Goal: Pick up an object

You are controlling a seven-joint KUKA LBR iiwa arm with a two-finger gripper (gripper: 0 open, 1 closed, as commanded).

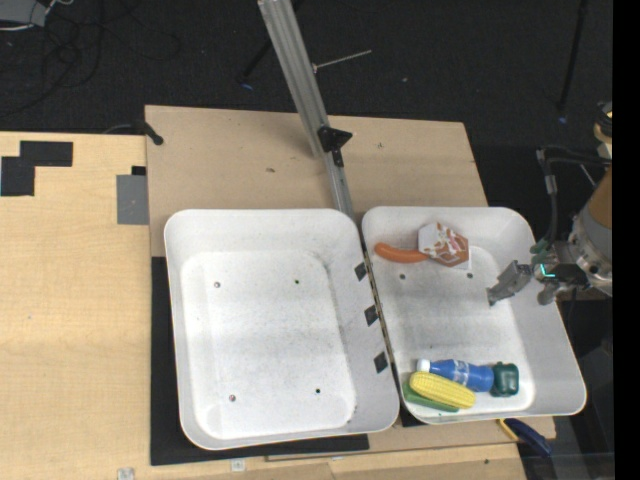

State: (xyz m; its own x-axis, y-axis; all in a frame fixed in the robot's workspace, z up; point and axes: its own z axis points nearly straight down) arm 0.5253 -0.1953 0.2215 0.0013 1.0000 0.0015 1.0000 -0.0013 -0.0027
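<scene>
The right bin (545, 363) holds several small things. At its far end an orange sausage-shaped piece (398, 254) lies beside a white and red packet (446, 243). By the near rim a blue bottle with a green cap (472, 375) rests against a yellow corn cob (441, 392). My gripper (525, 286) hangs over the bin's right rim, open, with nothing between its fingers. It is to the right of the packet and well above the bottle in the view.
The left bin (185, 268) sits next to the right one, with black clips along the shared rims. A slanted aluminium rail (300, 78) runs from the back down to the bins' junction. Wooden bench lies behind and to the left.
</scene>
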